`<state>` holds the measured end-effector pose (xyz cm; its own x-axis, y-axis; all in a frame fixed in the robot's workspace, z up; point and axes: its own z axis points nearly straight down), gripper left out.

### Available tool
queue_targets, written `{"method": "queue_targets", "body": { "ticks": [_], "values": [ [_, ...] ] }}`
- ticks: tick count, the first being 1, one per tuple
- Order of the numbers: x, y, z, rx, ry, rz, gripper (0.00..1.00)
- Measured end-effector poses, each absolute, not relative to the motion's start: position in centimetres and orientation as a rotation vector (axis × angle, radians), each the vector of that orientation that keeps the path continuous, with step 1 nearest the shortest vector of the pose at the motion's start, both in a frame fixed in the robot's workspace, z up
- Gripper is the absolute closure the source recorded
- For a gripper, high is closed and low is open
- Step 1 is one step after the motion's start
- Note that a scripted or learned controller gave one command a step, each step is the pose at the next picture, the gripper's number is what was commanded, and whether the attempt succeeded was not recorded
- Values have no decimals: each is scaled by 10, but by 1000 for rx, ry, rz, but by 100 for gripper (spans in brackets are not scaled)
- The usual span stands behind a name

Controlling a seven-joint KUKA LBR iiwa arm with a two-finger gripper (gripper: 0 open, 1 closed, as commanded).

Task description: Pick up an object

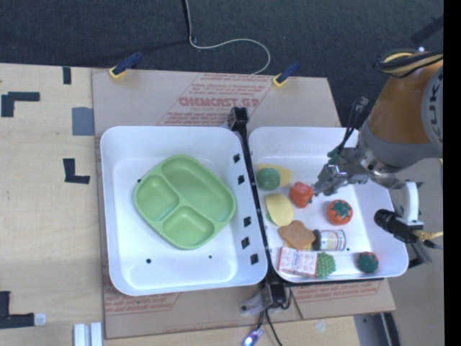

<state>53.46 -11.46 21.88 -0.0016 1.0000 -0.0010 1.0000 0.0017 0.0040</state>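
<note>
The right bin (302, 139) holds several toy foods. A small red piece (300, 193) lies near its middle, with a green ball (269, 178) on a yellow piece to its left. A yellow lemon shape (279, 210), a brown cookie shape (296, 235), a small jar (331, 241), a red tomato (339, 211), a red-and-white packet (296, 262) and a dark green piece (368, 262) lie around it. My gripper (325, 183) hangs low over the bin, just right of the red piece, with nothing seen between its fingers.
The left bin (119, 193) holds a green divided plate (184, 201). A black divider (248, 193) with clips separates the bins. The orange-banded arm (403, 107) reaches in from the right. Cardboard lies under both bins, and a cable runs across the dark floor behind.
</note>
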Motion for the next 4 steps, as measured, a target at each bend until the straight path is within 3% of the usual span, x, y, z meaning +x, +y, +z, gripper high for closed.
{"method": "queue_targets", "body": {
  "ticks": [3,4],
  "values": [
    [614,22,233,2214,2228,3,100],
    [611,17,233,2220,2223,-2,100]
  ]
}}
